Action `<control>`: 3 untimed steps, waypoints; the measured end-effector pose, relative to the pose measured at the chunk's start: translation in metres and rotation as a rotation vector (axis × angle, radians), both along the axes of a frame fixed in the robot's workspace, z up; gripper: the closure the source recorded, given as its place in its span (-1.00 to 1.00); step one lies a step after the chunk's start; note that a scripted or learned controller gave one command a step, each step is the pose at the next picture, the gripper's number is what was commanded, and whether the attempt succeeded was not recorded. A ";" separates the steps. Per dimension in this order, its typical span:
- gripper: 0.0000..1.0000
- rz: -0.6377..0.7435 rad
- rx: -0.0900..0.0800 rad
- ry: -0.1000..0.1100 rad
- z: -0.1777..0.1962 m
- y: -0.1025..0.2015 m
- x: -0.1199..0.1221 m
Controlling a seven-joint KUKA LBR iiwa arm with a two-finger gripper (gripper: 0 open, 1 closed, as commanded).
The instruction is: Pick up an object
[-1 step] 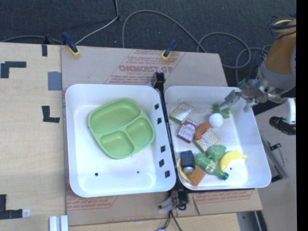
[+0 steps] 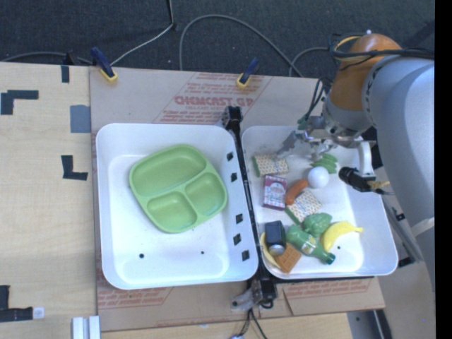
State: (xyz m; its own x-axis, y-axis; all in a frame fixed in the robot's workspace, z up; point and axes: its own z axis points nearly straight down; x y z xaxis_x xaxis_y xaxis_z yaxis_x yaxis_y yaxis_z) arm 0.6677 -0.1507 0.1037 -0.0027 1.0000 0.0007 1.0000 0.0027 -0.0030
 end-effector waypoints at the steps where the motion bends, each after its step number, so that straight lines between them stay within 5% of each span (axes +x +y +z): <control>1: -1.00 -0.002 -0.003 -0.005 0.101 -0.043 -0.038; 2: -1.00 -0.001 0.000 0.001 -0.008 0.000 -0.047; 3: -1.00 -0.001 -0.002 -0.006 -0.017 0.041 -0.046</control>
